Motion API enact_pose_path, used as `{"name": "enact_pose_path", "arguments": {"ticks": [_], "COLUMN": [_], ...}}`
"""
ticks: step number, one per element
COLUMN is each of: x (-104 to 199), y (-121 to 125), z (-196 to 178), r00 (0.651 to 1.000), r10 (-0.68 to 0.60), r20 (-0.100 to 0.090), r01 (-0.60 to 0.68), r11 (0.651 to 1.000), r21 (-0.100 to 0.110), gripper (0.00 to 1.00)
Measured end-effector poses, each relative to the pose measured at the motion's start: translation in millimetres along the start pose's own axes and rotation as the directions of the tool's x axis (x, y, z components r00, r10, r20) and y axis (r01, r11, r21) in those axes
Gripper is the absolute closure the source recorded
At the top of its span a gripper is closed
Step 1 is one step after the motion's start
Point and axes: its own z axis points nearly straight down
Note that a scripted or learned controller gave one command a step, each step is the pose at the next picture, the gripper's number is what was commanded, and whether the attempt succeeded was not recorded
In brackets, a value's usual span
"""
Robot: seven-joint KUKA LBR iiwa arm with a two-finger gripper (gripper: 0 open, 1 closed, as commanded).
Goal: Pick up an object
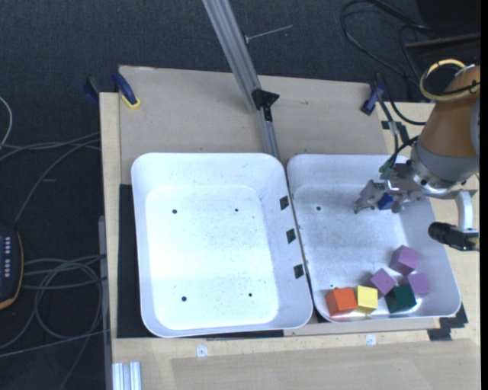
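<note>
From my station I see a dark carpeted floor (53,46) all around the bench, with thin grey cables (46,259) looping across it on the left. A dark device with small lit dots (8,263) sits at the far left edge (I can't make out what it is). The bench top (198,114) is pale wood, evenly lit, without hard shadows. Blue clamps (126,90) grip its back corners, another one (374,97) on the right. A slanted metal bar (240,65) crosses from the top down toward the middle of the bench. More black cables (381,23) lie at the upper right.
</note>
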Motion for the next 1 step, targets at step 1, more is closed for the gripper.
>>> {"name": "enact_pose_path", "arguments": {"ticks": [1], "x": [0.8], "y": [-0.9], "z": [53.1], "r00": [1.000], "r10": [0.000], "r20": [0.000], "r01": [0.000], "r11": [1.000], "r21": [0.001], "gripper": [0.00]}}
